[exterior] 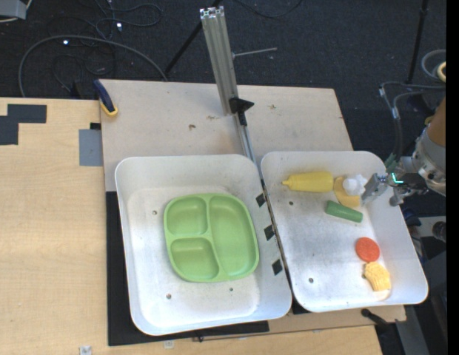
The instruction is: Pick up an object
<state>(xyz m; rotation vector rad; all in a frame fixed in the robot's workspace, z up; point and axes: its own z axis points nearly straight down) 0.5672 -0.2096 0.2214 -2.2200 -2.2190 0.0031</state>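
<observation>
Here we find the pincer [383, 187] at the right bin's [318, 287] far right rim, holding nothing; whether it stands wide or narrow we cannot tell. The nearest things lie just to its left: a small white-and-yellow piece [349, 190], a green stick [343, 211] slanting across the bin, and a yellow bottle [309, 182] lying lengthwise left to right. We judge the green stick the handiest target.

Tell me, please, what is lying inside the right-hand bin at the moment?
The right bin holds a yellow bottle, a green stick, a red ball and a yellow corn toy. A small white and yellow thing sits partly hidden beside the gripper.
</observation>
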